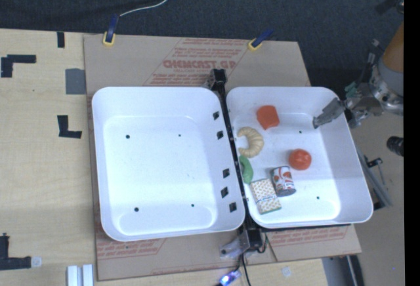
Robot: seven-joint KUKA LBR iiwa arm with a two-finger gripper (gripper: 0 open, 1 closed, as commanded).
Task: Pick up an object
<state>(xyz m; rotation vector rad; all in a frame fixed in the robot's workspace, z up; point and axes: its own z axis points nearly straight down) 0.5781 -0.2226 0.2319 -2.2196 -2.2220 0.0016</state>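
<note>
While your gripper (326,115) hangs at the upper right of the right bin (354,166), every candidate object lies to its left and lower in the frame, so the coming move runs leftward and down the picture from the tool; whether the fingers are spread or pressed together you cannot tell from this slant, since one dark prong alone stands out against the white, and nothing is seen pinched in it.

Start from the bottom of the frame and go up; lowest lies a small patterned packet (265,195), its long axis tilted, just beside a small red-and-white can (284,181) that looks tipped on its side; the two are so close that they may touch, and I cannot say for sure. Above them, a green item (246,168) hugs the left wall of the right bin; a red tomato-like ball (300,159) sits alone in open floor, well apart from the walls; higher, a pale curved croissant-like piece (251,140) lies near the divide; highest is an orange-red block (267,117).

By my judgement the block and the ball are nearest the tool, the block almost level with it to the left, the ball down and left; the left bin (108,147) holds no target.
</note>
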